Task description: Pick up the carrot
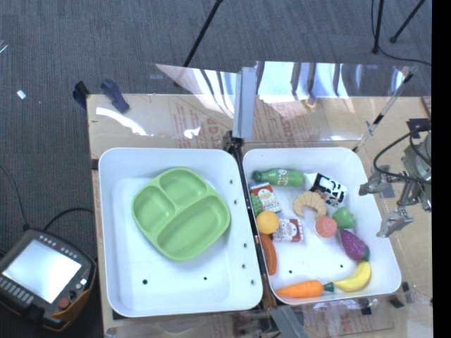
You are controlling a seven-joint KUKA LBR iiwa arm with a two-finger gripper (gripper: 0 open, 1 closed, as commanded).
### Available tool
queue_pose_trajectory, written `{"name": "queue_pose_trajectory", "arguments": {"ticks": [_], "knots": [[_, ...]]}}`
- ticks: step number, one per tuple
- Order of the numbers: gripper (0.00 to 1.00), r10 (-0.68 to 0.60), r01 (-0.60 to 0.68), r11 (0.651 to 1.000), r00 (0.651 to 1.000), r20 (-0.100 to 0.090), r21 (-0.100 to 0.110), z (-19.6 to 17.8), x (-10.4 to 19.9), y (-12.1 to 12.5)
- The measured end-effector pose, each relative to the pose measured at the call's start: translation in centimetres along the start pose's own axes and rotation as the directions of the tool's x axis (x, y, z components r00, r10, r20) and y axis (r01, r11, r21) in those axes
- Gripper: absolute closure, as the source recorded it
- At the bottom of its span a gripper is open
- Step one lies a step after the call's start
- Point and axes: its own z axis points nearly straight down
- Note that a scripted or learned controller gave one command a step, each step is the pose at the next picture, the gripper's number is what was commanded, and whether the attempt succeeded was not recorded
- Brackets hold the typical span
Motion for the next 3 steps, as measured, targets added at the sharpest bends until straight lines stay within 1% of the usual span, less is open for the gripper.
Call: {"name": "queue_pose_trajectory", "arguments": {"ticks": [1, 2, 3], "knots": [[1.00, -0.039, 0.039, 0.999, 0.999, 0.003, 0.001, -8.2, 5.6, -12.4], [1.00, -0.040, 0.040, 0.999, 0.999, 0.005, 0.001, -9.2, 5.4, -12.4], [1.00, -0.283, 0.283, 0.959, 0.959, 0.006, 0.004, -19.6, 6.8, -12.2]]}}
